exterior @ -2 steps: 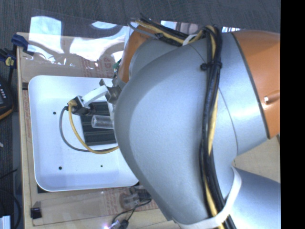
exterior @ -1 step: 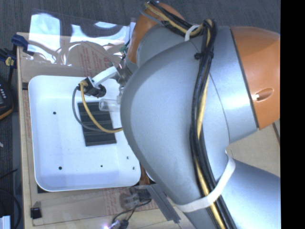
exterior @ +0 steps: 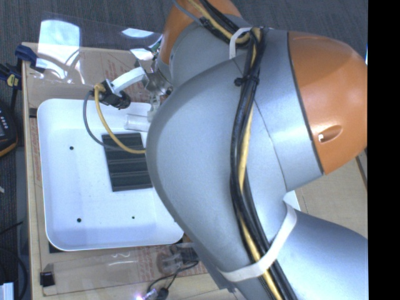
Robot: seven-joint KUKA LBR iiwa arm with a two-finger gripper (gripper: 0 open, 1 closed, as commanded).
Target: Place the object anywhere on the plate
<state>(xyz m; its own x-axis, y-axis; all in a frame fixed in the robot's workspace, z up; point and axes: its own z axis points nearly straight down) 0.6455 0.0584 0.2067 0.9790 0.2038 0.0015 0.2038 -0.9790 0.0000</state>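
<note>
Below, white bin (exterior: 69, 186) holds dark ribbed plate (exterior: 128, 164); arm (exterior: 250, 142) overhead; fingers' state untellable.

Bright even light, glare on bin (exterior: 62, 167), sharp

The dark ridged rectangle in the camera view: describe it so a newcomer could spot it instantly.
Find the white bin on the left, beside the big grey arm. On its floor, against the arm's edge, lies a dark ridged rectangle. It is the only black, striped patch there; the yellow cable looping above it is thin and curved.
</note>
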